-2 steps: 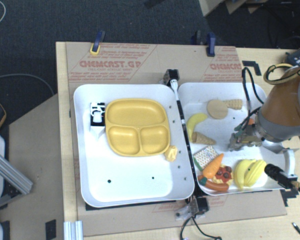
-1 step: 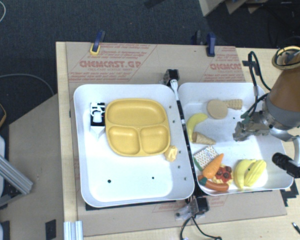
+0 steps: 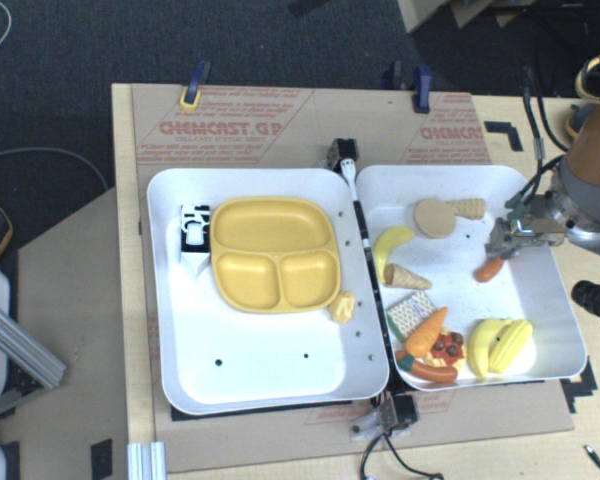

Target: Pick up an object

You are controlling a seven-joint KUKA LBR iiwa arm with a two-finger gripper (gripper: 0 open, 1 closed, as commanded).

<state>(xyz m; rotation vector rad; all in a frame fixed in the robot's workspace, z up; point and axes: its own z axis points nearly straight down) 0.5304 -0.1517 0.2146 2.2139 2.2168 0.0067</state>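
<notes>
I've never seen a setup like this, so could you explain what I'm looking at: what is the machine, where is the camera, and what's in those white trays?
One camera looks down at a slant on a bench with two white bins. The left bin holds a yellow divided plate. The right bin holds toy food: a banana, a cone, a carrot and a yellow bunch. The robot arm reaches in from the right. Its end effector sits just above a small orange piece; whether it grips it is unclear.
</notes>
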